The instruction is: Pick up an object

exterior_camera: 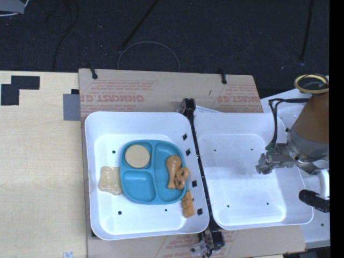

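One fixed overhead camera looks down aslant on both white bins [97, 144].

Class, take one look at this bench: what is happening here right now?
A grey robot arm reaches in from the right, its gripper over the right-hand white bin, with nothing seen in it. The left bin holds a blue divided plate carrying a round cracker-like piece and a pretzel-like toy. A pale bread-like piece and a small brown piece lie beside the plate.

left bin [102, 138]: blue plate [141, 190] with cookie [137, 156], pretzel [176, 172] | right bin [236, 208]: gripper [267, 164] at its right side
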You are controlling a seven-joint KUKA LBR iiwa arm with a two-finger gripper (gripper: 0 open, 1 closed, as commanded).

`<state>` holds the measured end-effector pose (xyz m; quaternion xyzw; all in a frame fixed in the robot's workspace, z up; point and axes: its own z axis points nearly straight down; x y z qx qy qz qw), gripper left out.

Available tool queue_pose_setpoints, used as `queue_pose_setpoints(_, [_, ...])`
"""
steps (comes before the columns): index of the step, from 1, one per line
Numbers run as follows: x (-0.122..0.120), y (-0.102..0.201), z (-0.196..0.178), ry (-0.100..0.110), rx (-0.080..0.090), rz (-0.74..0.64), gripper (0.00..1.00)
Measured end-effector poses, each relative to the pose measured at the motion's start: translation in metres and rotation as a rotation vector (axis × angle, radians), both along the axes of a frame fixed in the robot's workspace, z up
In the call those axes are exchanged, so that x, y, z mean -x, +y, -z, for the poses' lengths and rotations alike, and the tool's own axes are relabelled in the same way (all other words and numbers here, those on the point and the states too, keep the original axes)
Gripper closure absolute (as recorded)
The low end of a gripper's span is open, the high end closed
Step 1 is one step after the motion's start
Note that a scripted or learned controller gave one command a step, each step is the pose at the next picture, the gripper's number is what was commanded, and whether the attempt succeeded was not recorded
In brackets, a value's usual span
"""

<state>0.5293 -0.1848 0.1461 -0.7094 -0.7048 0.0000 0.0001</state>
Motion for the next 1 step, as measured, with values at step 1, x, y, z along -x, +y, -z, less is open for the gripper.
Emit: queue_pose_setpoints(1, [-0.0086, -0.0067, -0.0565, -0.003, 0.001, -0.008, 1.0])
